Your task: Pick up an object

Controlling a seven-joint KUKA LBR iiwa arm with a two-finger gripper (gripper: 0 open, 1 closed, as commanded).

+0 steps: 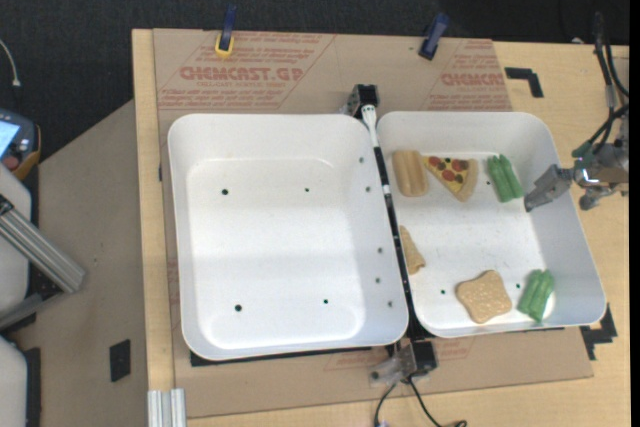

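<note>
Overhead view of two white bins on a tabletop (300, 65). The right bin (560, 155) holds a bread roll (408, 172), pizza slice (452, 173), two green pieces (503, 178) (537, 295), a toast slice (484, 296) and a cracker (410, 251). The tool (560, 185) hovers at that bin's right rim, grip state unclear, holding nothing visible. Nothing looks picked up yet; choosing and grasping remain

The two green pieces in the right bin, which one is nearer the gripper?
The upper green piece, beside the pizza slice, sits closest to the gripper; the other green piece lies by the bin's lower edge.
</note>
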